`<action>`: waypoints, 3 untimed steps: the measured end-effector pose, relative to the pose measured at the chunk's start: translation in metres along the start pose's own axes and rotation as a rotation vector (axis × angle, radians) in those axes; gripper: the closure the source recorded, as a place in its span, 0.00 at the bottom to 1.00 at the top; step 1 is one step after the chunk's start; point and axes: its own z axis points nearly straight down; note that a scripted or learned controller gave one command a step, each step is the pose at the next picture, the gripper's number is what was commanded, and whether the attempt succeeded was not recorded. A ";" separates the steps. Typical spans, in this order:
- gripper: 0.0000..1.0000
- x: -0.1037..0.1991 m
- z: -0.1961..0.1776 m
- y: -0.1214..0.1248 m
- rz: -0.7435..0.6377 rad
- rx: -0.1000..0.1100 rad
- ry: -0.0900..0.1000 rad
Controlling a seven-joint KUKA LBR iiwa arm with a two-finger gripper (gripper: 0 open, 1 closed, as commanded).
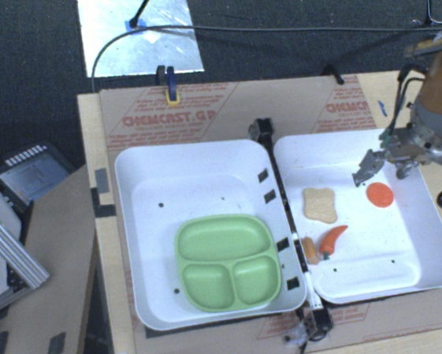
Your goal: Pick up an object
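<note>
Camera view takes in a cardboard sheet [197, 107] under both bins, printed in red with "CHEMCAST GP" at the upper middle of the frame; a second red print at the upper right begins "CHEMC" and is cut off by the arm. A yellow and dark clamp [169, 87] grips the sheet's top edge, and a shiny metal plate [141, 30] lies on the dark floor in the upper left.

The right bin [422, 268] sits in the right half of the frame and holds three loose things. An orange-red disc [380, 194] lies flat in its upper right part, round and evenly coloured. A pale tan, bread-like slice [320, 204] with an uneven outline lies near the bin's left wall. A red chili-shaped piece [333, 238] lies just below the slice, tilted, its tip toward the upper right; beside it at the bin's left wall is a small orange piece [309, 250].

The gripper [372, 166] hangs at the upper right of the right bin, just above and left of the disc, with nothing seen between its fingers; whether they are spread or pressed together cannot be told.

The left bin [143, 221] holds a green three-compartment tray [227, 259] in its lower middle.
</note>
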 end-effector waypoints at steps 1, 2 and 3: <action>0.00 0.000 -0.006 0.003 -0.003 -0.011 -0.002; 0.00 -0.006 0.054 0.001 0.000 -0.007 -0.001; 0.00 -0.003 0.116 -0.001 0.000 -0.006 -0.001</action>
